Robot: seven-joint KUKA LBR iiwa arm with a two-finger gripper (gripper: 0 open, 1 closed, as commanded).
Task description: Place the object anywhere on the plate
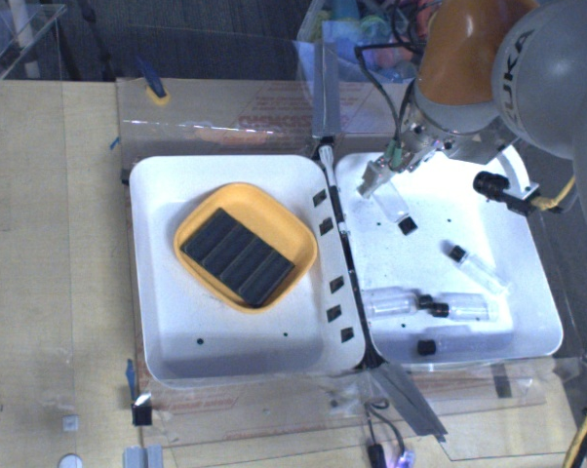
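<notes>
A yellow square plate (266,201) sits in the left bin (172,334). A black ridged rectangular object (237,254) lies flat on the plate, covering most of its middle. My gripper (377,176) hangs over the far left corner of the right bin (529,322), well to the right of the plate. Just below it lies a clear vial with a black cap (399,212); whether the gripper touches it I cannot tell.
More clear vials with black caps lie in the right bin: one at the right (475,266), two end to end near the front (432,306). A small black piece (425,346) lies by the front wall. A divider with black clips (334,261) separates the bins.
</notes>
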